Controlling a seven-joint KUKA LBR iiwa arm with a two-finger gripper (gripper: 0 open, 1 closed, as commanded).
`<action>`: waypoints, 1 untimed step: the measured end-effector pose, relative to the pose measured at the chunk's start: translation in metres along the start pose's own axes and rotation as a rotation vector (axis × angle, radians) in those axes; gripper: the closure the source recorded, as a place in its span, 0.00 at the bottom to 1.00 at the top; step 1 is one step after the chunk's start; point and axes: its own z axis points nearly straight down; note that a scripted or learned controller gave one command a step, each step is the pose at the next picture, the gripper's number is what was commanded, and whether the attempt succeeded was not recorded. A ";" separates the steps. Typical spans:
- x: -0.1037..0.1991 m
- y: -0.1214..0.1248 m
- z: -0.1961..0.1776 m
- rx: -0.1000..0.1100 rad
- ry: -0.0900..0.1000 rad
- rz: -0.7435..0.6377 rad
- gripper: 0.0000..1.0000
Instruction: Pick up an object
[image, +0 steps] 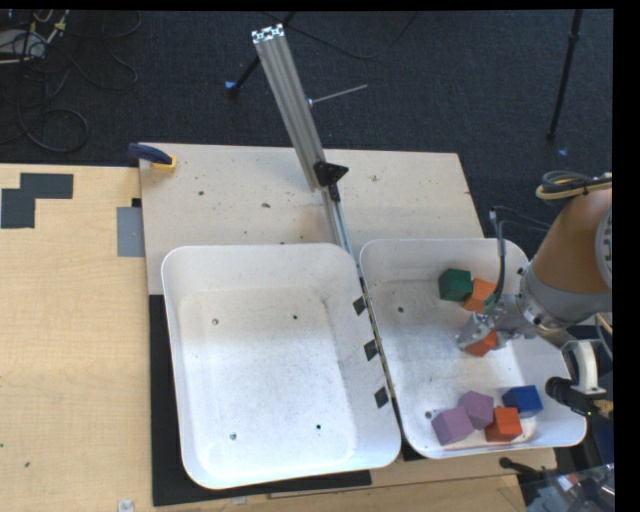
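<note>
**Observer:** Nearest you, along the front wall of the right bin, sit four blocks in a cluster: a purple block, a second purple block touching it, an orange block just beside that, and a blue block behind the orange one.

**Operator's aide:** And the left bin?

**Observer:** You see its white floor speckled with dark dots, nothing more to report. Three small black clips mark the seam where the two bins meet.

**Operator's aide:** Where is the gripper?

**Observer:** Look toward the middle of the right bin. The gripper reaches in from the right, low over the floor, with a red-orange block right at its tip. You can see the block touching the fingers, but whether it sits between them, or how wide they stand, I cannot tell; the metal parts blur together.

**Operator's aide:** Anything beyond it?

**Observer:** Just behind the gripper lies another orange block, and touching that, a green block, both near the bin's back half. Farther still, on the bench, a slanted aluminium bar rises toward the dark floor, and a small blue-and-yellow object rests at the bench's far left corner.
</note>
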 end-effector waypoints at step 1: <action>-0.009 0.007 -0.054 -0.007 -0.003 -0.004 1.00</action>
